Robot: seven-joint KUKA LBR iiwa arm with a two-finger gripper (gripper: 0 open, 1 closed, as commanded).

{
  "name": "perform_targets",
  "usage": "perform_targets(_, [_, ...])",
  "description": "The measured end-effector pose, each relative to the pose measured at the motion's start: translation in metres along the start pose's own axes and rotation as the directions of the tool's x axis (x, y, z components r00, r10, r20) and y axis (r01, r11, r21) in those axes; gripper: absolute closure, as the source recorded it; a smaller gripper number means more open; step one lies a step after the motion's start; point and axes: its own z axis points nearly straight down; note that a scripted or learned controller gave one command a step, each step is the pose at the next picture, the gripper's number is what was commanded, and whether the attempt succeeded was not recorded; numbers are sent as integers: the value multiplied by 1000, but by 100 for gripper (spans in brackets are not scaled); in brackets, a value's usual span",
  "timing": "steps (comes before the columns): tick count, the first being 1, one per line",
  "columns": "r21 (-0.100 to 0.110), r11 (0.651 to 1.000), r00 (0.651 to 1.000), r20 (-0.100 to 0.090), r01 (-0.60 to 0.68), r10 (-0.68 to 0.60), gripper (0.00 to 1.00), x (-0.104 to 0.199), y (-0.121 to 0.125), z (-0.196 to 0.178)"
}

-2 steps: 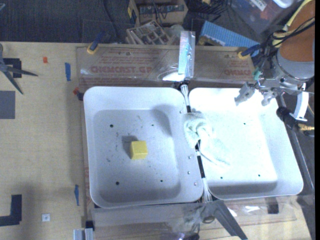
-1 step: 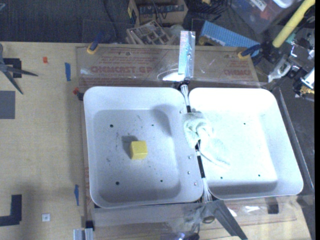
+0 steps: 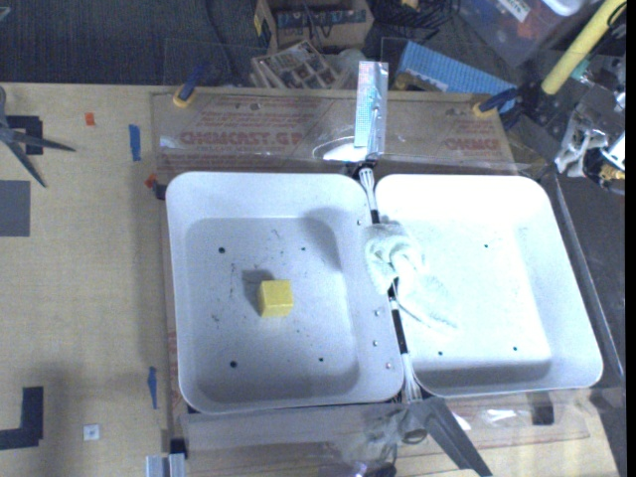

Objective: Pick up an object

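A small yellow cube (image 3: 276,297), matte and squarish, was noted lying near the middle of the smooth, shallow left white bin (image 3: 199,217); the gripper's state could not be told.

The 1 arm (image 3: 599,95) stands just past the far right corner of the right bin (image 3: 517,266), its gripper (image 3: 584,152) outside that bin's rim.
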Motion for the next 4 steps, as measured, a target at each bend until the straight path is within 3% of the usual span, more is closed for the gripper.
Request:
perform_targets(1, [3,957,957,-1,-289,289,100,50,-45,197])
perform_targets(2, [4,834,834,1,-551,551,100,71,-57,148])
perform_targets(3, [2,710,710,-3,-704,704,100,63,-100,203])
perform_targets(4, [5,711,711,1,-703,703,100,125,-160,107])
